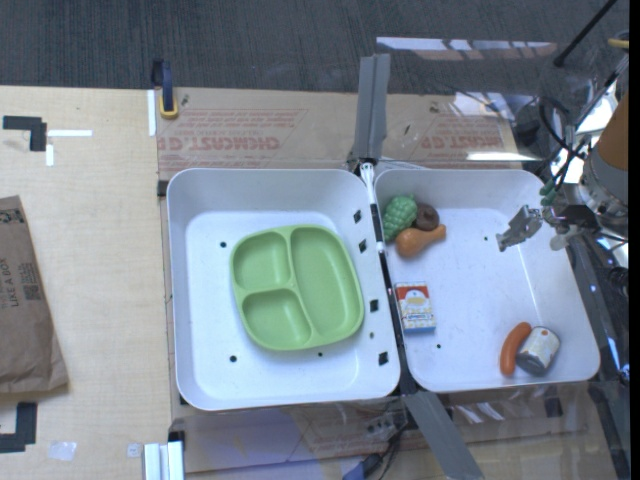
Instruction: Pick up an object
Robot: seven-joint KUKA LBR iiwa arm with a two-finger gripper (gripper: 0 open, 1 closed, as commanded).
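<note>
nothing's grabbed yet: the gripper (522, 226) hangs empty with fingers apart over the right bin (470, 278), well apart from the sausage (514, 349) beside the can (539, 350), so i'd say next is dropping onto one.

green plate (297, 288) | white bins (190, 268) | orange sausage (514, 349) | brown bag (25, 298)

Wooden bench (90, 158) under two bins (185, 298)
</note>
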